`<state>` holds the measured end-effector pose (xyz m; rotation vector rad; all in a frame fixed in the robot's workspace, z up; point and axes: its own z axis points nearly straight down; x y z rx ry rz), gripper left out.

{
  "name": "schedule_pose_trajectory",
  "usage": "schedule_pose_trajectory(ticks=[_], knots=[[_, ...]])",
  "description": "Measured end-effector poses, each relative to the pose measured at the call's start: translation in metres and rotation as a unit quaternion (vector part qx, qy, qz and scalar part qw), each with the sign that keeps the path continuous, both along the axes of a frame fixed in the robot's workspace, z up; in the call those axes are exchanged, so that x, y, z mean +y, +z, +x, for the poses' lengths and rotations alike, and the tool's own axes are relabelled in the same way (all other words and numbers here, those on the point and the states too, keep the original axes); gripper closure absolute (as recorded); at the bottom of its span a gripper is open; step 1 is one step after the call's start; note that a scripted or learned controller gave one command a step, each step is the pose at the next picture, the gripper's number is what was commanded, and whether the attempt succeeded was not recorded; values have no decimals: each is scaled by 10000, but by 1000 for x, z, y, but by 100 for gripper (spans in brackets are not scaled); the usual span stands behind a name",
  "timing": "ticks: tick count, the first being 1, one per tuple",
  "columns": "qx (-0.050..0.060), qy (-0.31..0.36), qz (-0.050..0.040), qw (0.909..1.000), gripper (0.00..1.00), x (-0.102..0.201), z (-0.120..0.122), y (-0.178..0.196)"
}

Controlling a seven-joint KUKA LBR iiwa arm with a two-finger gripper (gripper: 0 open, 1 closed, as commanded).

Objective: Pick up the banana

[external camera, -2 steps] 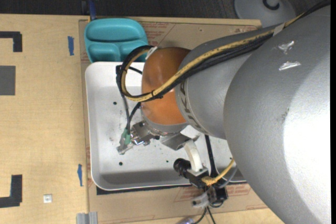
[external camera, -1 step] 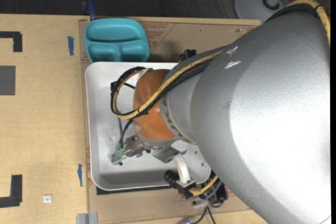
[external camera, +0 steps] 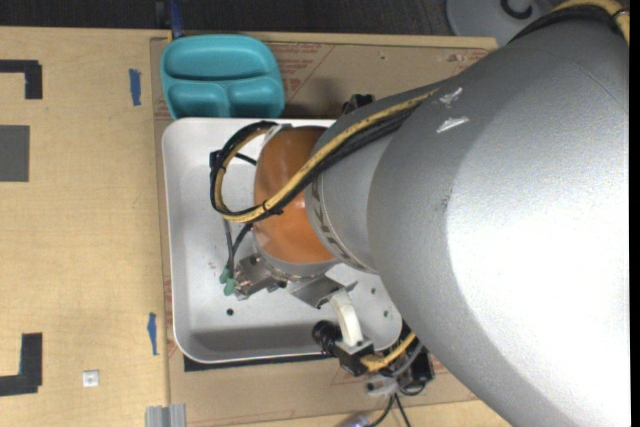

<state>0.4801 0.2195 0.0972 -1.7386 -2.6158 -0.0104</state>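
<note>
Banana hidden, presumably beneath the arm [external camera: 480, 215] reaching down over the white bin [external camera: 190, 245], so its bearing and long axis cannot be judged; wrist blocks the gripper, state cannot be told; teal tray [external camera: 222, 75] lies behind.

No readable text, labels, brands or numbers, faint reddish print on cardboard [external camera: 300, 65] illegible

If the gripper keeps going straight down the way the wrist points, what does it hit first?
Probably the white bin's floor: the arm points down into that bin and hides the gripper, so anything lying under the wrist cannot be ruled out.
</note>
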Motion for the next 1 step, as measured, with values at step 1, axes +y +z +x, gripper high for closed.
schedule_pose_trajectory(ticks=[1], knots=[[-5, -4, 1, 10000, 100, 0, 0, 10]])
